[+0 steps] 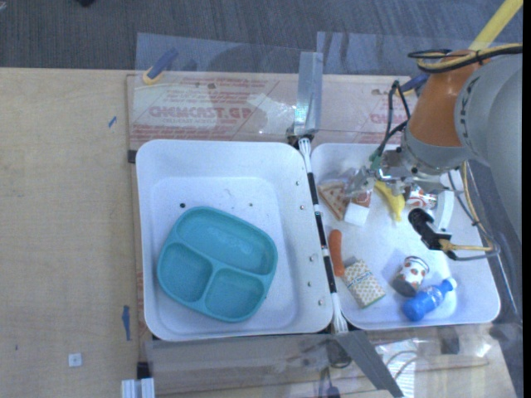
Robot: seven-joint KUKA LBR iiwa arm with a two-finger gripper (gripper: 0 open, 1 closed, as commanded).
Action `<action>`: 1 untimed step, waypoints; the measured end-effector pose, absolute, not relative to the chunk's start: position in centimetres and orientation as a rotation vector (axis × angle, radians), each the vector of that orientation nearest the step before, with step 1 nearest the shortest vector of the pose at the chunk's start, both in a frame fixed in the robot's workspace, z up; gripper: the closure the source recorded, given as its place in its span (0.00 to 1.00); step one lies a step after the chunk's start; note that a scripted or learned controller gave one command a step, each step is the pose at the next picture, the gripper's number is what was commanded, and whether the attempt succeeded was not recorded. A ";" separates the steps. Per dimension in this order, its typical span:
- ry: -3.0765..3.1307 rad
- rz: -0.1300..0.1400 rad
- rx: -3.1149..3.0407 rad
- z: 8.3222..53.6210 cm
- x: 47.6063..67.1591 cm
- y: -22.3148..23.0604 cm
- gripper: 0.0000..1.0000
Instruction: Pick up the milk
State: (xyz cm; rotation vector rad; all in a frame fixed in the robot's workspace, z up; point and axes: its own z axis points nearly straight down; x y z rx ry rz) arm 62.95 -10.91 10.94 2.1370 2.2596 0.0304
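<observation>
so nearest the camera in the right bin (pixel 489 305) there's a blue bottle (pixel 427 300) and the milk (pixel 364 283) carton beside the carrot (pixel 335 251); further back the gripper (pixel 366 182) sits over the pizza slice (pixel 334 197) clutter, can't tell its state; could easily grab the wrong thing there

Bright even overhead light, soft shadows, slight blur (glare on plastic sheeting (pixel 249 73))

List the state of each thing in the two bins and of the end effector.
Teal plate: flat in left bin, compartments bare.
Milk carton: lying in right bin, ungripped.
Blue bottle: on its side.
Hot dog: lying by the divider.
Banana: lying beneath the arm.
End effector: low over the right bin.
</observation>
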 end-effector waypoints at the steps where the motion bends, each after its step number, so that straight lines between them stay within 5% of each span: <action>1: 2.280 0.042 2.119 10.5 63.4 -9.4 0.00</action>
